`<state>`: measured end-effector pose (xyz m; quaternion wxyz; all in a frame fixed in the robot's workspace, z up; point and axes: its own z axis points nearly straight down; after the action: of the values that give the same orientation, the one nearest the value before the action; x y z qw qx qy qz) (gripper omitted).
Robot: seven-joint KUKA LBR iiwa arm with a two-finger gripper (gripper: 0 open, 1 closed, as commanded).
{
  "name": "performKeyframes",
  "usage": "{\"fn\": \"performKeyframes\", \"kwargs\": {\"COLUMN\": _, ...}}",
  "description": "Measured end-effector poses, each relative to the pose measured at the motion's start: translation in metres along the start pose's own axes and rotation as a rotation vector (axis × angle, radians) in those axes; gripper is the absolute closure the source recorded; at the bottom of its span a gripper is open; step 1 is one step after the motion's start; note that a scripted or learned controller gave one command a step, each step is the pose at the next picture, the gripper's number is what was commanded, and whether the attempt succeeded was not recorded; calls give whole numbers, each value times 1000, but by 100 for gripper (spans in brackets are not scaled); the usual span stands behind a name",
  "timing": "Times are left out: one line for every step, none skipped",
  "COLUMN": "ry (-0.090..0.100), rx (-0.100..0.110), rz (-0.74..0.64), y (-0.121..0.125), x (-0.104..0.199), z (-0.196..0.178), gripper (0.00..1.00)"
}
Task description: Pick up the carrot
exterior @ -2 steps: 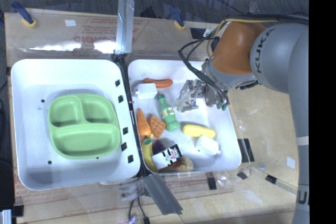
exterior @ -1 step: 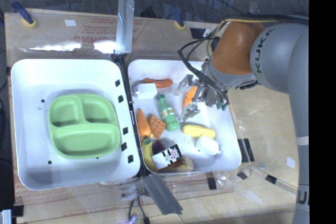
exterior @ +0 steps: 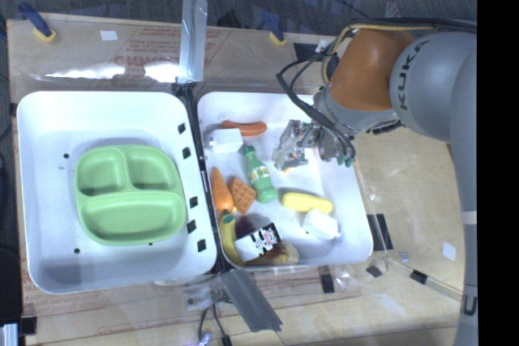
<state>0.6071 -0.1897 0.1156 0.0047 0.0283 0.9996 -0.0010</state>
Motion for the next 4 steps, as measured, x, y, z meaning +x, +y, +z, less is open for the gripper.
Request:
{"fn": "performKeyframes", "kwargs": {"ry": 0, "rx": 0, "rz": -1, "y": 0, "x": 0, "z": 0, "gripper": 0}}
{"fn": "performKeyframes", "kwargs": {"ry": -5, "rx": 1, "rz": -5, "y": 1, "x": -2, "z": -11, "gripper": 100}}
{"fn": "performKeyframes", "kwargs": {"ry": -5, "rx": 1, "rz": -6, "y": 1, "x": -2, "z": -11, "gripper": 0}}
{"fn": "performKeyframes", "kwargs": {"ry": -13, "rx": 3, "rz": -10, "y": 2, "x": -4, "z": -22, "gripper": 100}}
